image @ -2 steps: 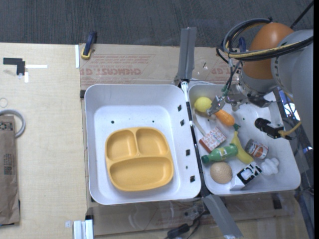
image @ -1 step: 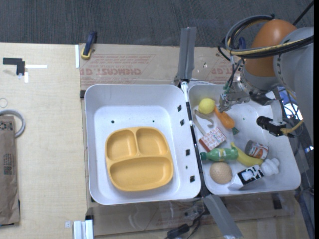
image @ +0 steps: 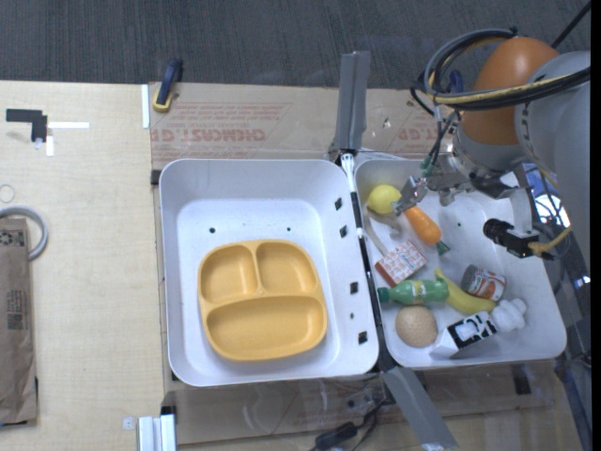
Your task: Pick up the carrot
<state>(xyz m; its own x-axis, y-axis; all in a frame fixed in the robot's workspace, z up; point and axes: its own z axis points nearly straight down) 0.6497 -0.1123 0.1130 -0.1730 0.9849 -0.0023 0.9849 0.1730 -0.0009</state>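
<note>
Carrot point(image: 423, 225) lay in right bin point(image: 540, 341), just right of lemon point(image: 383, 198), above small red-white packet point(image: 400, 263). My gripper point(image: 409, 198) sat at carrot's upper left end, between it and lemon; whether it was clenched or released, I couldn't tell. Yellow divided plate point(image: 263, 299) sat in left bin point(image: 188, 252).
</note>
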